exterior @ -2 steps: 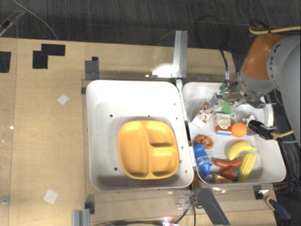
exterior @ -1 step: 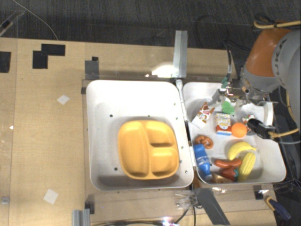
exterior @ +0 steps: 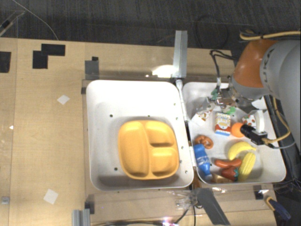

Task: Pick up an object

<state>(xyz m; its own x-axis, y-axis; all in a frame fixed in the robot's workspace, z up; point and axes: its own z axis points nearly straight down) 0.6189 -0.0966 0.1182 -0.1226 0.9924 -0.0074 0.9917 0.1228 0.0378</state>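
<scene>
The right bin [exterior: 189, 94] holds a heap of toy food. A small white and orange carton [exterior: 222, 123] stands near its middle, with an orange ball [exterior: 236, 129] beside it. In front of them lie a brown pretzel [exterior: 204, 141], a blue bottle [exterior: 202, 158], a yellow banana [exterior: 240, 148], a corn cob [exterior: 248, 164] and a red sausage [exterior: 227, 163]. My gripper [exterior: 225, 100] hangs low over the bin's far part, just behind the carton, below the orange band of the arm [exterior: 249, 65]. Nothing is visibly held.
The left bin [exterior: 101, 126] holds a yellow divided plate [exterior: 147, 149]. A metal post [exterior: 180, 55] rises at the far end of the wall between the bins. Cables run along the right bin's right side. Black marks lie on the wooden bench at far left.
</scene>
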